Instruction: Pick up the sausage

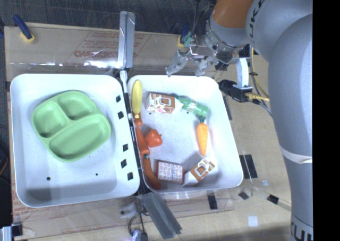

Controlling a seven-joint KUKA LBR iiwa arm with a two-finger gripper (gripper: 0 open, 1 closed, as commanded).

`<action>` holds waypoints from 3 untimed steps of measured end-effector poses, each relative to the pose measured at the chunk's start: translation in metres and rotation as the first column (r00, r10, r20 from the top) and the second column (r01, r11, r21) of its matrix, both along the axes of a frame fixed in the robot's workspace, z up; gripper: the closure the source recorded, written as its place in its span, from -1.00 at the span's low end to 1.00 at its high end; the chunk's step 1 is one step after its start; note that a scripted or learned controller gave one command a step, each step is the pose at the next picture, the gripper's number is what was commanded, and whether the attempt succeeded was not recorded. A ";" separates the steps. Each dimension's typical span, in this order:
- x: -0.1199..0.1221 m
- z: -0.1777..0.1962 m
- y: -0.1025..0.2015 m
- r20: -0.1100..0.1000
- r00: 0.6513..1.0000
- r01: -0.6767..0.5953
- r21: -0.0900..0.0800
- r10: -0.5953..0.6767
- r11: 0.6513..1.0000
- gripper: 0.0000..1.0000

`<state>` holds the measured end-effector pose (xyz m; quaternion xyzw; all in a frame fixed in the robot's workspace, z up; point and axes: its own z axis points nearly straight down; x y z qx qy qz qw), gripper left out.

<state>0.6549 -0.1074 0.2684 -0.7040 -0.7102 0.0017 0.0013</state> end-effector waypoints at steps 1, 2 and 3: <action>-0.035 -0.077 0.031 0.001 0.950 -0.314 0.002 0.314 0.950 -1.00; -0.087 -0.159 -0.004 0.000 0.969 -0.246 0.002 0.246 0.969 -1.00; -0.059 -0.076 0.046 0.003 0.975 -0.224 0.000 0.224 0.975 -1.00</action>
